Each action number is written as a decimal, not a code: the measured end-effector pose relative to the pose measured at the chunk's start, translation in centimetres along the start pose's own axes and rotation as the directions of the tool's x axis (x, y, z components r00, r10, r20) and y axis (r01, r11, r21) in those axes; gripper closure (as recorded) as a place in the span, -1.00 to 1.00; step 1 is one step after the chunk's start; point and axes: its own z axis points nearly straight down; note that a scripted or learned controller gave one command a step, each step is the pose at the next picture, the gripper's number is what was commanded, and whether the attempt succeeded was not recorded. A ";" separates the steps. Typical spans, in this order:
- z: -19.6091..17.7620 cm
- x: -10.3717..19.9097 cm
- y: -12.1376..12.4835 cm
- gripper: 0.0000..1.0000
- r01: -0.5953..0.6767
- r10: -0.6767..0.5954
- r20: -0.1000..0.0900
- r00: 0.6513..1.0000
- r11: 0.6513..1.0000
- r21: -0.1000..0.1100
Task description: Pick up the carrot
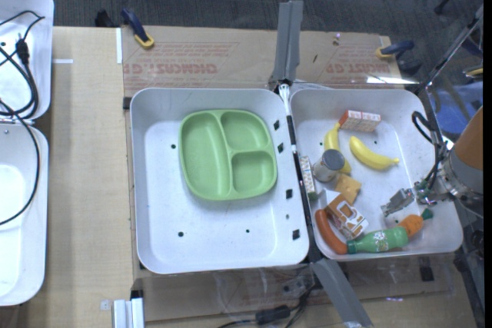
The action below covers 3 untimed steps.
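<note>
At the lower right of the frame, in the right bin [304,165], the carrot [413,225] lies near the front right corner, its leafy end toward the right wall and a green bottle [378,241] just beside it on the left. The gripper [401,200] hangs just above and left of the carrot; whether it is apart or closed I cannot tell, and nothing shows between its tips. This looks like the approach step, with the grasp not yet made. The next move calls for a short shift toward the lower right and a descent that clears the bottle.

Also in that bin: two bananas [373,152], a small red box [360,119], a grey can [331,164], a sausage [329,233] and a carton [346,216]. The left bin [146,188] holds a green divided plate [228,154], its compartments bare.
</note>
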 end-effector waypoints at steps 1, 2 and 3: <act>0.4 0.0 -0.2 -1.00 0.039 -0.039 0.002 0.999 0.999 -0.003; -0.4 -0.1 -0.2 1.00 0.035 -0.035 0.004 0.999 0.999 -0.003; -0.4 0.0 -0.2 -1.00 0.035 -0.035 0.002 0.999 0.999 -0.002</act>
